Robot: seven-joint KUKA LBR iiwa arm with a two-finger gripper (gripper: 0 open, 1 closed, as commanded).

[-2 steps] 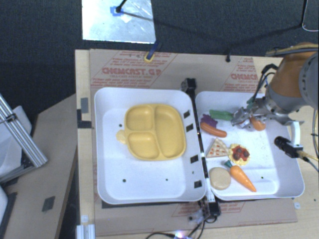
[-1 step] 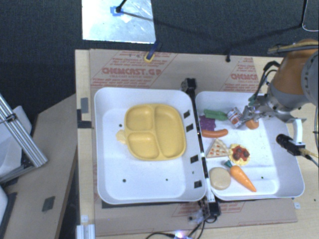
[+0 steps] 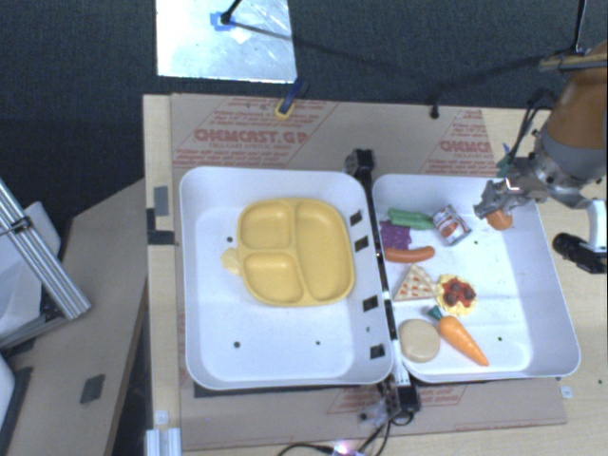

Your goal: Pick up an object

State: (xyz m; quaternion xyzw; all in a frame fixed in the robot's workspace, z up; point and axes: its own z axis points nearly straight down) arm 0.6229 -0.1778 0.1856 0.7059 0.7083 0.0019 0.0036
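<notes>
Two-finger gripper (image 3: 498,209) — over right white bin's (image 3: 546,288) far edge, a small orange object (image 3: 501,220) between its fingers. Toy food clusters to its left; bare floor lies below — toward the near rim.

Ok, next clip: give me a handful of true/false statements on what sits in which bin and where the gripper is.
1. The yellow divided plate lies in the left bin. True.
2. The carrot lies in the left bin. False: it lies in the right bin, near its front edge.
3. The gripper is above the right bin's far right corner. True.
4. The hot dog rests on the yellow plate. False: it lies in the right bin, next to the divider.
5. The pizza slice lies between the hot dog and the round cookie. True.
</notes>
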